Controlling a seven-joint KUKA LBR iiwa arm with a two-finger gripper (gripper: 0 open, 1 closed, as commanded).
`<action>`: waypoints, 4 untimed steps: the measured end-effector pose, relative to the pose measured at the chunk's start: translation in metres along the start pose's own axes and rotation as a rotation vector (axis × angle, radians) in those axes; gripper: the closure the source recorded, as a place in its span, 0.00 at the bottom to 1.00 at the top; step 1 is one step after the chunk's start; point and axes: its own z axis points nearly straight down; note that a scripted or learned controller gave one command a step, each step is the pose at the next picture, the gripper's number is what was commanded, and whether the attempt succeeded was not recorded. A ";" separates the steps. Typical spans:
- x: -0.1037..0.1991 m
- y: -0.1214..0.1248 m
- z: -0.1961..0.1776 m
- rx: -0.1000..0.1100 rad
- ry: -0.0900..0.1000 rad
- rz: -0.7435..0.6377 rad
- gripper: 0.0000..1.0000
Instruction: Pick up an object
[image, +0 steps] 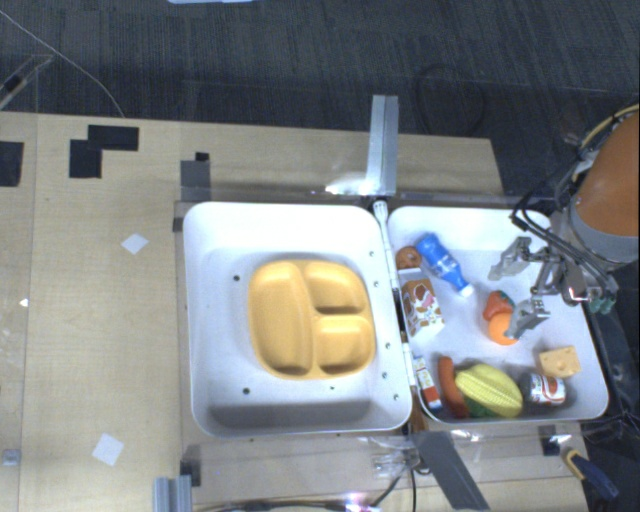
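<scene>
My gripper hangs over the right bin with its two fingers spread apart, open. Just left of the lower finger lies an orange and red fruit; it is beside the finger, not between the two. Also in this bin are a blue bottle, a small printed carton, a yellow corn cob, a red sausage, a cheese wedge, a small can and a brown round item.
The left bin holds a yellow divided tray. The arm's orange band and cables come in over the right bin's right rim. A metal post stands behind the two bins.
</scene>
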 end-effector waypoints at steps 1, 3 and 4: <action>-0.003 0.001 -0.013 0.002 -0.010 -0.005 1.00; -0.100 -0.060 0.117 0.001 -0.009 0.472 1.00; -0.033 -0.062 0.005 0.001 -0.007 0.804 1.00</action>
